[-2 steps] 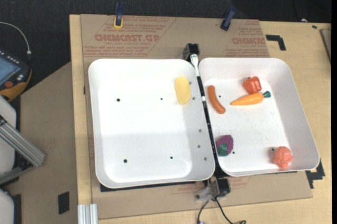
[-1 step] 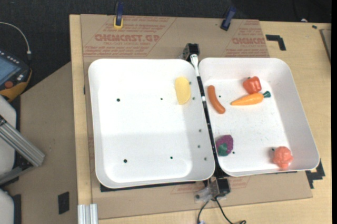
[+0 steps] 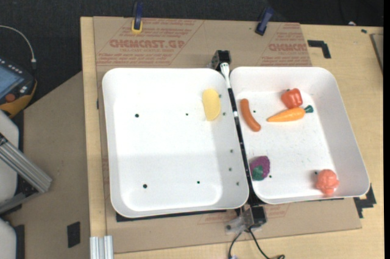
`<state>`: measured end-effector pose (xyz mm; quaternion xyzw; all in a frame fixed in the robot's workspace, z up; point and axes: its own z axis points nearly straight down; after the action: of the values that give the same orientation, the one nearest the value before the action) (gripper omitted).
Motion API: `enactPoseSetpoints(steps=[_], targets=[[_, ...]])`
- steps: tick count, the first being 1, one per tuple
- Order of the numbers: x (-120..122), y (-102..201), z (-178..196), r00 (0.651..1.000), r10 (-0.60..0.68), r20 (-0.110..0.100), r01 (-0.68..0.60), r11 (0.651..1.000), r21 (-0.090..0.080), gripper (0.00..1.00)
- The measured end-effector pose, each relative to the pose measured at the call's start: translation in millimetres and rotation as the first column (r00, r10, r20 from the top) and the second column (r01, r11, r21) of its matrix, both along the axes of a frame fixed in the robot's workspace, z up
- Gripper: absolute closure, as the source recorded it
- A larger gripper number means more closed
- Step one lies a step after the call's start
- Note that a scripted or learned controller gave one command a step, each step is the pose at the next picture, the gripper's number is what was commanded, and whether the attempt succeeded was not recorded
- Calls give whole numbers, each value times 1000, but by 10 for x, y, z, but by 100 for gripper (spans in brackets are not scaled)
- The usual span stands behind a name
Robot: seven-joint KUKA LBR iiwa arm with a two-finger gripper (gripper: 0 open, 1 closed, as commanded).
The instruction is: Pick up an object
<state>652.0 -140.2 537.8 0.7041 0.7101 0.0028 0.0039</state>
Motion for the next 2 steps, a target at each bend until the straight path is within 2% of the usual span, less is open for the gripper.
enactPoseSetpoints(steps=[2], targets=[[-11,-51,203,1000,-6,5,6,1000,-6,100]])
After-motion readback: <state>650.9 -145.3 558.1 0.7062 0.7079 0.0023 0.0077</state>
